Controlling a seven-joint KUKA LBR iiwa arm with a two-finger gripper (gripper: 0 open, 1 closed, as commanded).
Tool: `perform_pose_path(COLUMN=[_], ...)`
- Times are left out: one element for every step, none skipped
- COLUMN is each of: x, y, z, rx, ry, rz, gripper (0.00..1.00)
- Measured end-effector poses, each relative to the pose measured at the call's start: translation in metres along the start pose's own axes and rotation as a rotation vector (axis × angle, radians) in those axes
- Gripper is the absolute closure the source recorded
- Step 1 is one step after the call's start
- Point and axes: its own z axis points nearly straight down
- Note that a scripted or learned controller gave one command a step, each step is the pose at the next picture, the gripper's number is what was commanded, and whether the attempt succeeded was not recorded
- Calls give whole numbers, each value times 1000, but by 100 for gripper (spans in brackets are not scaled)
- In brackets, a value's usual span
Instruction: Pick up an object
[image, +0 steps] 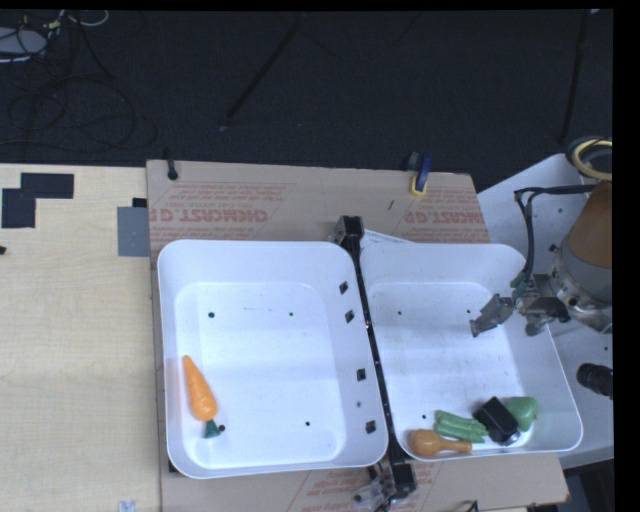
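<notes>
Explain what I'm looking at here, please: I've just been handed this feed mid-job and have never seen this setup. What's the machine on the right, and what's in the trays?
This is one fixed camera above a bench, looking down at a slant. Two shallow white bins sit side by side on cardboard: the left bin and the right bin. The machine coming in from the right is a robot arm; its claw hangs over the right bin's right side, with nothing visible between its fingers. Whether it is open or shut is hard to tell from this angle.

In the left bin lies a toy carrot near the front left corner. In the right bin, along the front edge, sit an orange pear-shaped toy, a green pod-like toy, a black block and a green toy, clustered together.
</notes>
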Motion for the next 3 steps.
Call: perform_pose_path(x=[-35,-8,76], y=[39,91,111], z=[-155,125,105], rx=[-18,1,-1], ry=[-9,0,2], rz=[-3,-4,-7], gripper=[0,0,0])
